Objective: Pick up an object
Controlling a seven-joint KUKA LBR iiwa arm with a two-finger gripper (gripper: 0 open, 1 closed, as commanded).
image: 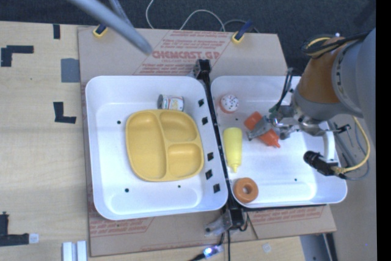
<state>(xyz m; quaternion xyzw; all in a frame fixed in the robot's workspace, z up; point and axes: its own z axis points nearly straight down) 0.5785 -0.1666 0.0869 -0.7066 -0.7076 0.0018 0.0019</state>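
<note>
An orange object [261, 129] lies in the right bin [305, 189], toward its middle, in two visible parts: one lobe at the upper left and a darker orange end at the lower right. The jaws [269, 127] sit right at it, with dark fingers across its middle; whether they are closed on it or merely touching it cannot be told from this angle. The grey arm [342, 79] reaches in over the bin's right side. Left of the orange object lies a yellow bottle [233, 147], with a small round white piece [229, 102] above it and a brown doughnut-like ring [246, 190] below. The left bin [101, 150] holds a yellow divided plate [164, 145] and a small can [170, 102] touching its upper edge. Both bins rest on the tabletop [36, 150].
</note>
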